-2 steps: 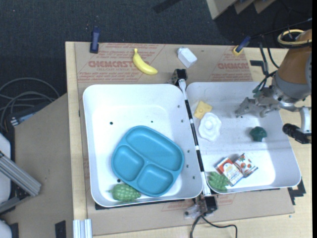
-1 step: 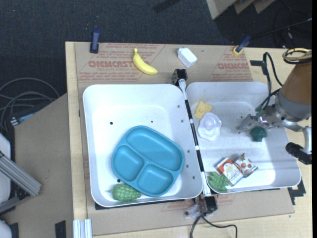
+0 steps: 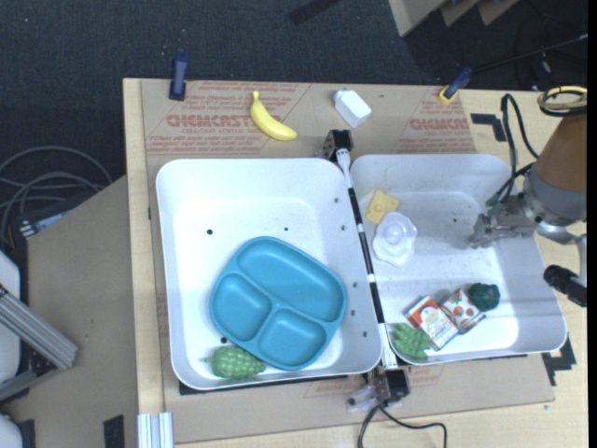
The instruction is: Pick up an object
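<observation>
The tool (image 3: 478, 233) hovers low in the right white bin (image 3: 522, 339); whether it is open or closed, I cannot tell. Nearest lies the clear crumpled plastic cup (image 3: 395, 236): probably light, thin, easily crushed, best pinched gently across its rim.

Banana (image 3: 271, 121) and white block (image 3: 353, 108) on cardboard behind bins (image 3: 177, 194).
</observation>
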Robot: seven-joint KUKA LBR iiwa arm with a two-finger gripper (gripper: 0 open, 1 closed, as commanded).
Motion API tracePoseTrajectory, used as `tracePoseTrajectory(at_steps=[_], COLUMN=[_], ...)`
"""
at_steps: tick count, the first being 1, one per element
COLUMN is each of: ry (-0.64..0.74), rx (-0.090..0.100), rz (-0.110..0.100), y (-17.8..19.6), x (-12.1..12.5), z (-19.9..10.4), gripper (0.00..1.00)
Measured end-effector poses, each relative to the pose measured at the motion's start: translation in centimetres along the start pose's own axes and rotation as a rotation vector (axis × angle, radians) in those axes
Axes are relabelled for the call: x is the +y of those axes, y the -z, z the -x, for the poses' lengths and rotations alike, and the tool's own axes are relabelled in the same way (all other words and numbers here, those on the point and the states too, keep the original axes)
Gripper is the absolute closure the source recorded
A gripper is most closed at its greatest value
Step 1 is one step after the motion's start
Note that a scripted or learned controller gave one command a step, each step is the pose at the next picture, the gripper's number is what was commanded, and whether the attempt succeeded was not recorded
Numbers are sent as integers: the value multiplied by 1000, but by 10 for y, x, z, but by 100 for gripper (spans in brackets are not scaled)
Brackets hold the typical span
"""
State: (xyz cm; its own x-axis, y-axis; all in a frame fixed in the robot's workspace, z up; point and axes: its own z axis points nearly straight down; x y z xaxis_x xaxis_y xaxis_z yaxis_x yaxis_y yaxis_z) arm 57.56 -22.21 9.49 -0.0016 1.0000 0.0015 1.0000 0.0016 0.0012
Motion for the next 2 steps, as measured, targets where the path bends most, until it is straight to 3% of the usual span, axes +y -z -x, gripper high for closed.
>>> tracePoseTrajectory(at_steps=[1,2], ry=[2,0], rx=[5,7], rz=[-2,-6], y=[0,-11], x=[0,-69], z=[-2,-2], gripper=[0,0])
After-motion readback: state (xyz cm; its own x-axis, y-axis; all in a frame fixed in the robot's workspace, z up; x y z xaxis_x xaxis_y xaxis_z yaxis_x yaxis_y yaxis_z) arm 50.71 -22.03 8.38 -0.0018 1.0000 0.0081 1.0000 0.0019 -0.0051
